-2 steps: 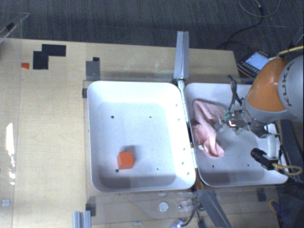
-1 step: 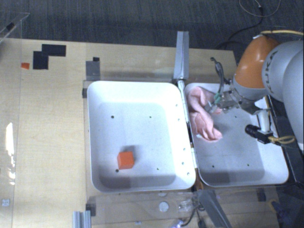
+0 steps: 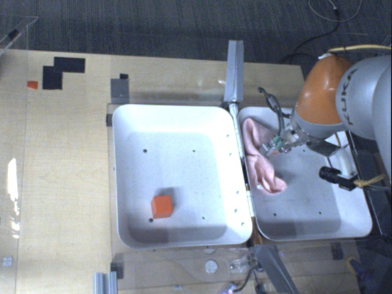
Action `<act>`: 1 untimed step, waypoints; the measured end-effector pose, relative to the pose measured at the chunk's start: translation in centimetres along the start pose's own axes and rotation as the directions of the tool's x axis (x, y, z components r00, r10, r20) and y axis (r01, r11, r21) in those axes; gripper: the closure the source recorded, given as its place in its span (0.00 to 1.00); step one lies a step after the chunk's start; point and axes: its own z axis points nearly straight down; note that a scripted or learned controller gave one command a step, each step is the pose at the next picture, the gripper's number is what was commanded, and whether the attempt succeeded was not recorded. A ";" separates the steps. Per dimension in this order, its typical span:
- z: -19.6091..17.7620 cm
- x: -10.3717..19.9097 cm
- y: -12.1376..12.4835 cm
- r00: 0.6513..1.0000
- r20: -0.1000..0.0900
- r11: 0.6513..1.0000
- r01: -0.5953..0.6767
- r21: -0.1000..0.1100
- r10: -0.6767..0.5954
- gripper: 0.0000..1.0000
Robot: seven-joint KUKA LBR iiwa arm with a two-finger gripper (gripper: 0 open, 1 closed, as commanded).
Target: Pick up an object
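- orange block (image 3: pixel 162 206) in the white left bin (image 3: pixel 171 127);
- pink cloth (image 3: pixel 260 164) in the white right bin (image 3: pixel 318 213);
- pale wooden desk (image 3: pixel 61 176) with black patches (image 3: pixel 60 71);
- grey arm (image 3: pixel 367 97), orange band (image 3: pixel 323 90)

grey arm bent low, gripper (image 3: pixel 274 144) down

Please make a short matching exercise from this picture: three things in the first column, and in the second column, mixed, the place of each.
Things:
1. orange block
2. pink cloth
3. gripper

Places:
A. in the right bin, along its left wall
B. in the left bin, near the front
C. over the right bin, beside the cloth

Pairs: 1-B, 2-A, 3-C
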 end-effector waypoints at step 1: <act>-9.8 3.3 -1.5 0.943 -0.002 0.943 0.333 0.001 -0.333 0.00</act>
